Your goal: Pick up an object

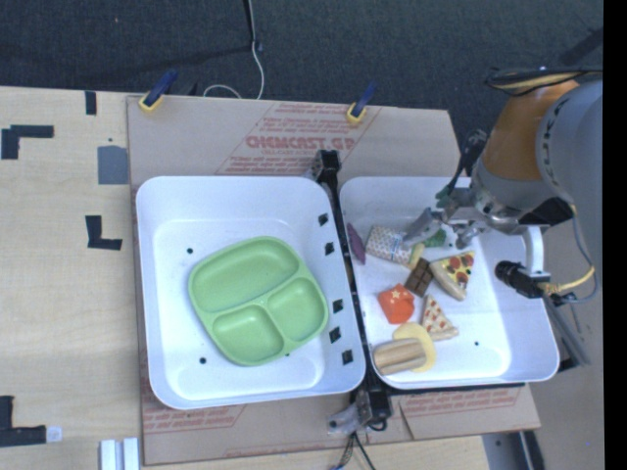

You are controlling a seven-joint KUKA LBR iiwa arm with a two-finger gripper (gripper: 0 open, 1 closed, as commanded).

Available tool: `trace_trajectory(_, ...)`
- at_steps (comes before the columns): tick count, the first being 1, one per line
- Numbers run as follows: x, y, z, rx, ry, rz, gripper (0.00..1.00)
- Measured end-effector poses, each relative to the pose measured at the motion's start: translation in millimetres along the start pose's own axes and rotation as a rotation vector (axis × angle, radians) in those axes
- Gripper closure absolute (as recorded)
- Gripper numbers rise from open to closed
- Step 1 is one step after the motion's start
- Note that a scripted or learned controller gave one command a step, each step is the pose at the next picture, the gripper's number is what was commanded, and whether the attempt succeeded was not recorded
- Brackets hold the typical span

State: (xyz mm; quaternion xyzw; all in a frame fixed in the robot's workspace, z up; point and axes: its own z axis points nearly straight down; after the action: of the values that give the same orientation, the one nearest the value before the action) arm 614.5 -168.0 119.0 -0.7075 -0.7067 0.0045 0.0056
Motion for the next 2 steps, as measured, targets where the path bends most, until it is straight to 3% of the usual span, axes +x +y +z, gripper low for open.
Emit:
trace_trajectory(1, 44.2, -42.8, 36.6, -0.013, -0.002, -0.003, 0.0)
trace_trajectory(2, 59.1, -65.3, 34.0, -0.017, -0.004, -0.002, 0.0)
